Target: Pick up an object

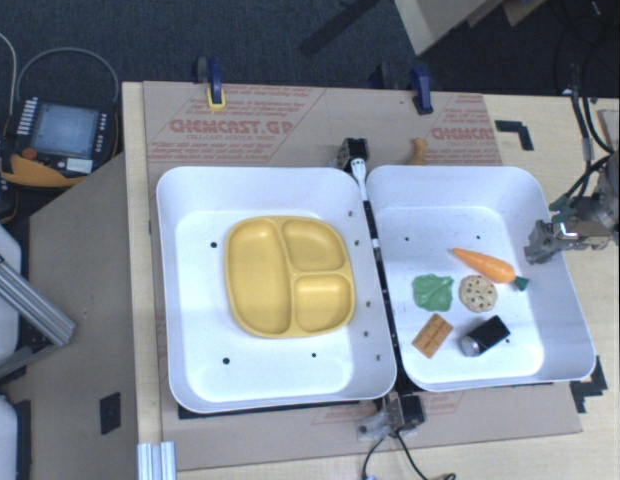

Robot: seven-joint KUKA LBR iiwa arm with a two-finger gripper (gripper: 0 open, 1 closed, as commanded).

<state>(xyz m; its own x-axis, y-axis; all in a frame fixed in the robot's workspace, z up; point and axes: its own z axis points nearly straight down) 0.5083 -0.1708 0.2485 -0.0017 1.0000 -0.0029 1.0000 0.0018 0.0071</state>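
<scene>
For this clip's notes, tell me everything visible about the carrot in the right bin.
The carrot is a small toy-like piece, smooth and plastic-looking, with an orange tapered body and a short green stub at its thicker end. It lies flat on the floor of the right bin, slanted, pointed tip toward the upper left and green end toward the lower right near the bin's right wall. A round speckled cookie sits just below it, close but whether they touch is unclear. The gripper is off to its right, not on it.

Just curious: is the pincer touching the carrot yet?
Apart. The camera view shows bare white bin floor between the pincer at the right rim and the carrot.
</scene>
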